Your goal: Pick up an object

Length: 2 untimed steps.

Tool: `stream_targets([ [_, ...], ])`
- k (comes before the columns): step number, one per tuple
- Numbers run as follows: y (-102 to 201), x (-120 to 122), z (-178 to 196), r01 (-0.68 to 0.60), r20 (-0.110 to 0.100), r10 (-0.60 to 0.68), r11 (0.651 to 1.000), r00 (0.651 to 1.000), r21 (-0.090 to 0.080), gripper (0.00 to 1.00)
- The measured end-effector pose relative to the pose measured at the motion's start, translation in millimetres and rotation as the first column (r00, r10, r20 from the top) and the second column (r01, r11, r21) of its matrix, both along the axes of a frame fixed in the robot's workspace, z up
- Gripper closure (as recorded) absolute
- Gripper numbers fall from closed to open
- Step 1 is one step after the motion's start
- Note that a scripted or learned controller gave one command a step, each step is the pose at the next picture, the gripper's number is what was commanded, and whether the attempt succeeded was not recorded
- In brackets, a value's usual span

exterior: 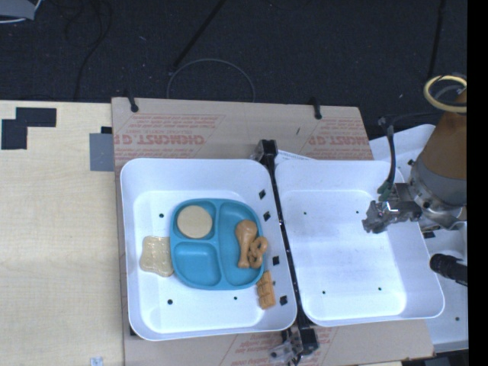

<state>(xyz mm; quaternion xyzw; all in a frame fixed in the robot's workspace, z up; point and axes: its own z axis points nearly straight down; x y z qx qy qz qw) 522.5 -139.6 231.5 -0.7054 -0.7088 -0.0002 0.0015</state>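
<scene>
Shadow and blur hide much of the gripper at the right of the frame: it is a small dark metallic cluster over the right bin's upper right corner, and whether its jaws stand open or closed cannot be told. The arm behind it is cut off by the frame's right side, showing a brownish-orange band above a grey wrist, with a dark cable looping up from it. The right bin is a shallow, smooth white plastic tray with rounded corners and a few small dark dots on its floor. The left bin, of the same make, holds the objects, all well apart from the gripper. A glossy blue divided plate with rounded compartments lies at its middle; a flat round tan disc sits in the upper left compartment, and a knobbly, twisted brown piece lies in the right one. A pale, rough-edged beige slab touches the plate's left rim, and a small orange-brown lump, too blurred to identify, lies just beside the plate's lower right edge. Printed cardboard lies beneath both bins.
</scene>
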Motion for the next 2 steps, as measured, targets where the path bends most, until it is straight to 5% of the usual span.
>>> stream_targets([
  [2,104.9,-1.5,3.4,0.002,-0.003,-0.002,1.000,1.000,-0.001,1.00],
])
